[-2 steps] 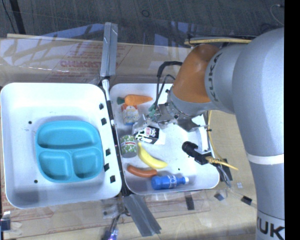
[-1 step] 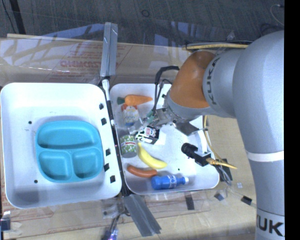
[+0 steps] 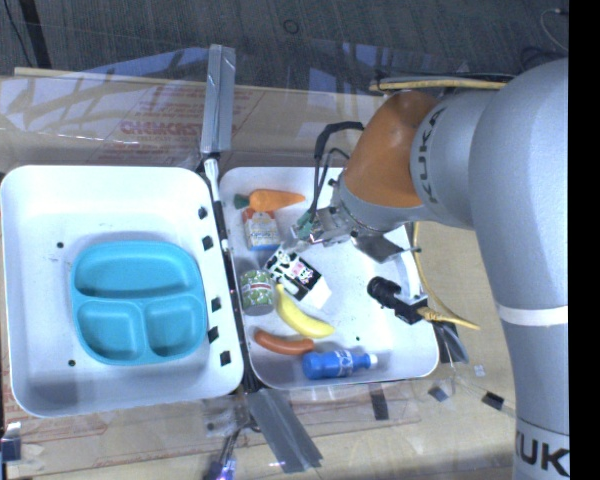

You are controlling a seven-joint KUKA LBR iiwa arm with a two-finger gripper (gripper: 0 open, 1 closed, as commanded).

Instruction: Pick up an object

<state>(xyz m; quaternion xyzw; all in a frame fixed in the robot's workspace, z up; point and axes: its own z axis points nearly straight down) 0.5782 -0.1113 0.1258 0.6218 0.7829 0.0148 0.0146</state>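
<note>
I am hovering my gripper (image 3: 315, 230) over the right bin (image 3: 420, 353), just above the black-and-white box (image 3: 298, 274) beside the banana (image 3: 302, 317). My wrist is hiding my fingers; I cannot tell their spread or any hold.

Well to the left of the gripper (image 3: 315, 226), a blue three-compartment plate (image 3: 137, 301) lies flat in the left white bin (image 3: 30, 198). The right white bin (image 3: 420, 353) sits beneath the gripper. A grey metal bar (image 3: 218, 98) rises between the bins, just left of it. Both rest on a wooden bench (image 3: 100, 118).
</note>
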